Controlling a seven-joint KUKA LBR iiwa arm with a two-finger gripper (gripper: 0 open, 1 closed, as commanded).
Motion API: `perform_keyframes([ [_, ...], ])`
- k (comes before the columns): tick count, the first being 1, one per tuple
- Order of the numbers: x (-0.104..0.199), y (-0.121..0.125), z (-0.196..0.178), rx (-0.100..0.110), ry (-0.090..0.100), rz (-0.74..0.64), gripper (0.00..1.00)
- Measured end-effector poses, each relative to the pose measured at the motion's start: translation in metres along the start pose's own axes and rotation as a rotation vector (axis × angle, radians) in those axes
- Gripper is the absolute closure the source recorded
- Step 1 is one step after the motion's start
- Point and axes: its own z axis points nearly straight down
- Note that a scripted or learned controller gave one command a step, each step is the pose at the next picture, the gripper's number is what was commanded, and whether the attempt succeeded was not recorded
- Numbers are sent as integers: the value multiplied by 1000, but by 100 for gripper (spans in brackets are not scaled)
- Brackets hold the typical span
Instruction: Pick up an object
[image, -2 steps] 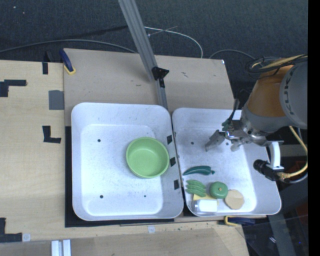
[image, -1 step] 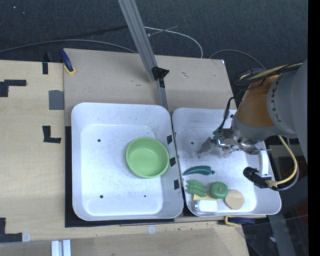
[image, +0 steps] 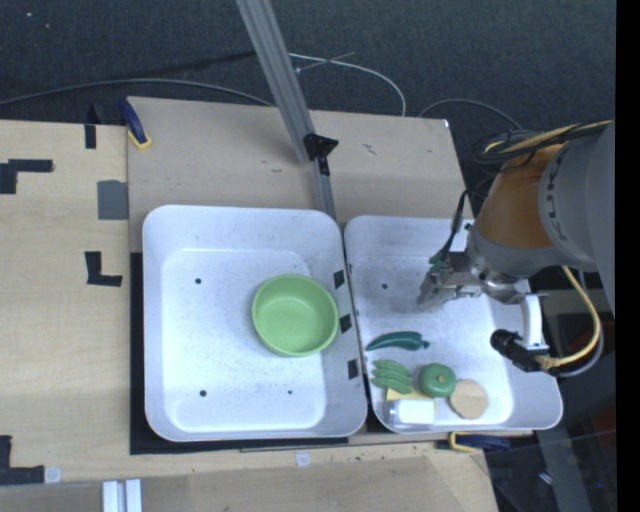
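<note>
Arm: the grey KUKA arm with its orange band (image: 515, 205) enters from the right of the frame and bends down over the right-hand bin.
Jaws: the two-finger metal jaws (image: 433, 291) sit low over the upper middle of the right bin, above bare white floor. How far apart they stand cannot be told from this slant, and nothing shows between them.
Right bin: the shallow white plastic bin on the right (image: 400, 240) holds a cluster of small things along its lower edge, well below the jaws.
Dark green piece: a slim dark green curved vegetable-like toy (image: 398, 342) lies nearest the jaws, at the centre of the right bin.
Light green piece: a ridged light green toy (image: 393, 376) lies just below it, toward the bin's left wall.
Round green piece: a round green toy with a darker top (image: 437, 380) sits just beside the ridged one, to its right.
Tan disc: a tan round flat piece (image: 468, 400) lies at the lower right of the cluster, touching or nearly touching the round green toy.
White block: a small white rectangular block (image: 414, 410) rests against the lower rim.
Left bin: the shallow white bin on the left (image: 190, 300) carries a light green plastic bowl (image: 294, 315), upright, right of its centre.
Desk: the pale wooden desk (image: 60, 300) bears both bins side by side.
</note>
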Motion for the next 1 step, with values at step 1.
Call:
perform_keyframes([
  [1,2,-5,-61,-8,-2,1,100],
])
